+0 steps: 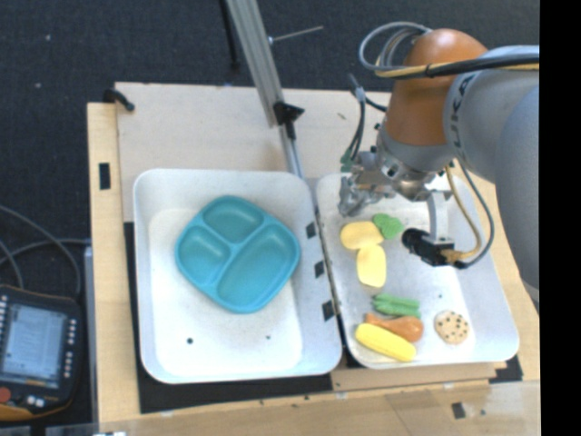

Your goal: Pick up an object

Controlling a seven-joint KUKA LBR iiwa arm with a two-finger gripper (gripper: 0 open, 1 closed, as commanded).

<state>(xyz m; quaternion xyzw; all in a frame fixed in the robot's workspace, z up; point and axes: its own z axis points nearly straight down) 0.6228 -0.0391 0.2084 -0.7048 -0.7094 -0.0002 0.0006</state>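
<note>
My gripper point(352, 200) hung over the back-left corner of the right bin point(495, 312), under the orange wrist band point(427, 80); whether it was wide or narrow, I couldn't tell. It held nothing I could see. Just in front of it lay a yellow piece point(359, 235), touching a green piece point(388, 225) to its right. A pale yellow piece point(371, 266) sat just below those. Farther toward the front: green beans point(396, 304), a carrot point(399, 325), a yellow corn-like piece point(385, 342) and a cookie point(451, 327), all well apart from my gripper. Off to its left, the left bin point(163, 334) held a blue divided plate point(238, 253). A black part point(427, 246) hung right of the green piece.
</note>
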